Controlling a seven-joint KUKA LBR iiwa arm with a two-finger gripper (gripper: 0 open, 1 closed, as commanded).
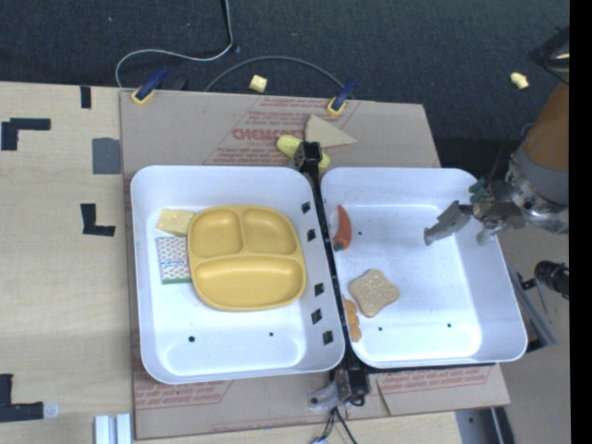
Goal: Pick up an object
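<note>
Grey arm [541,169]: reaches in from the right, orange band above the wrist, over the right bin's far right part.
Jaws [462,222]: two dark fingers spread apart with nothing between them, hanging over bare white floor.
Right bin [481,285]: white and shallow, lying under the jaws.
Tan toast-shaped piece [374,291]: left of the jaws and nearer the front rim, flat on the bin floor, well apart from the fingers.
Red-orange piece [342,227]: far left of the jaws, against the bin's left wall.
Small orange piece [351,320]: left and forward of the jaws, also by that wall.
Left bin [153,340]: beyond the dividing rim, farther left.
Yellow divided plate [247,257]: in the left bin.
Pale wedge [173,221] and patterned card [172,259]: just beside the plate's left edge.
Worktop [55,276]: light wood, with brown cardboard under both bins.
</note>
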